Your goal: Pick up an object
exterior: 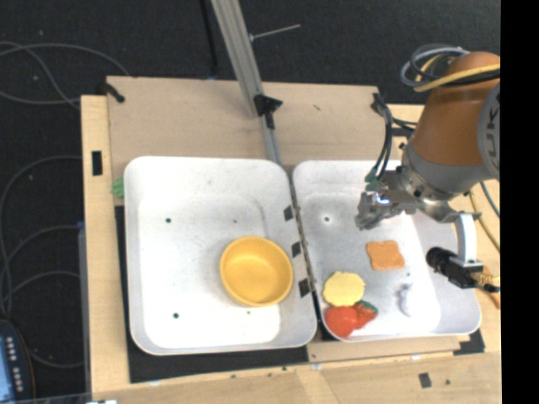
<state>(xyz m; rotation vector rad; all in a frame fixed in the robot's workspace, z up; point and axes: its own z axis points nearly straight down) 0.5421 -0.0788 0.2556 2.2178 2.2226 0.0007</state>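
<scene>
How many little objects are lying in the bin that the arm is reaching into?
4. An orange slice-like piece lies mid-bin, a yellow round piece near the front, a red item at the front edge, and a small grey thing to their right. The arm may hide others.

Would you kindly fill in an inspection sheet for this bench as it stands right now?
Surface: wooden bench bearing a left white bin and a right white bin, side by side.
Job's things: yellow bowl upright in the left bin; orange slab, pale yellow disc, red piece with green end and small grey piece in the right bin.
Clutter: nothing seen.
Grippers: claw over the right bin, up and left of the orange slab; nothing seen between its fingers.
Cables: black cables on the dark floor at left; wiring along the arm.
Surroundings: slanted metal rail above the bins.
</scene>
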